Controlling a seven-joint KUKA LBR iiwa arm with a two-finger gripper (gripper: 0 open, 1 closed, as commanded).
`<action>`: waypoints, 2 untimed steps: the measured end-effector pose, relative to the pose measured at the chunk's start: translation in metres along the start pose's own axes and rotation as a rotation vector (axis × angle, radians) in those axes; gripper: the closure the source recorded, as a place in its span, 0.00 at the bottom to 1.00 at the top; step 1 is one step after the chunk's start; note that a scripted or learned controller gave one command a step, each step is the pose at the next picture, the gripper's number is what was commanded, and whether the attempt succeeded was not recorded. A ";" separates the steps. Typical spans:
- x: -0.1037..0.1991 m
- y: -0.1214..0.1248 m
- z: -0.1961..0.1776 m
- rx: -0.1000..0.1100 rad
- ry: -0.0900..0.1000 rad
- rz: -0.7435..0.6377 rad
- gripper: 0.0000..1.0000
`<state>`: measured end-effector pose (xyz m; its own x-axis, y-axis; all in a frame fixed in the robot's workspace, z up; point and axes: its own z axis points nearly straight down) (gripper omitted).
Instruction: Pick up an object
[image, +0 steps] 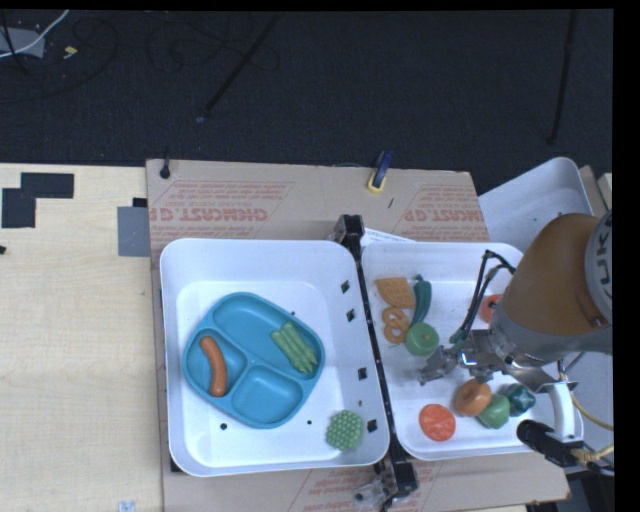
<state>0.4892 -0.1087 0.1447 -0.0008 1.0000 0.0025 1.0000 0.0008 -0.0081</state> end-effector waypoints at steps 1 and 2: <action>0.002 -0.001 0.054 -0.001 0.000 0.000 0.00; 0.000 -0.001 0.042 -0.001 0.000 0.007 1.00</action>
<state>0.4879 -0.1085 0.1031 0.0067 1.0000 0.0026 1.0000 -0.0067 -0.0067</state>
